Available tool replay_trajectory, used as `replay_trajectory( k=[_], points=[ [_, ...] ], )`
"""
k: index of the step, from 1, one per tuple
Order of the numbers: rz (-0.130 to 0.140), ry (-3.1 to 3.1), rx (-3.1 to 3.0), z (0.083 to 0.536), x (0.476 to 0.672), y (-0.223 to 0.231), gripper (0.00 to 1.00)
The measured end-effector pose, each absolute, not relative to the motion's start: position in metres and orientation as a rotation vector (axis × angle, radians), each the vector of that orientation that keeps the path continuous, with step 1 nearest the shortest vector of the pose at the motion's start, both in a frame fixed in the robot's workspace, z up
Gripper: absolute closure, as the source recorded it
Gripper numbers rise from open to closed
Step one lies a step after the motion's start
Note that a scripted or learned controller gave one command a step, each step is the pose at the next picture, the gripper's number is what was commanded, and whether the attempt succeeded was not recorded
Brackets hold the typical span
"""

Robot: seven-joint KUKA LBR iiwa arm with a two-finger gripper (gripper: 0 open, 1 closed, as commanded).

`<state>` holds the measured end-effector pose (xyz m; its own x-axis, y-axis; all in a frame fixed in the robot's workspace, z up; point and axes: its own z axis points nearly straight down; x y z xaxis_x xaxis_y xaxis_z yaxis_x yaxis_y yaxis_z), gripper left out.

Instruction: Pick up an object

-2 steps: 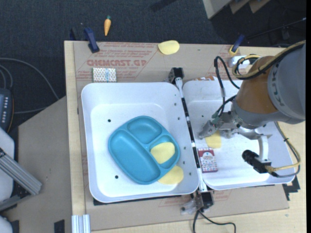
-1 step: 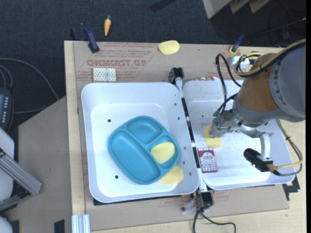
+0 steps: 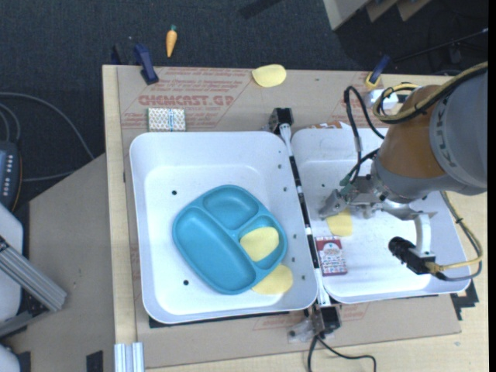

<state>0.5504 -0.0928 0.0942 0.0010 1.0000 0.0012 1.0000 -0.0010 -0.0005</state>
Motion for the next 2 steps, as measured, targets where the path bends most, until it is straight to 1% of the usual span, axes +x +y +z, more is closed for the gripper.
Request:
replay_trajectory(
  k=[1,2],
  points=[
    [0.001,-2.219,-2.221,0.084,0.52,-0.097,0.0],
    [-0.001,-2.223,-2.221,0.084,0.555,-0.091,0.0]
  ],
)
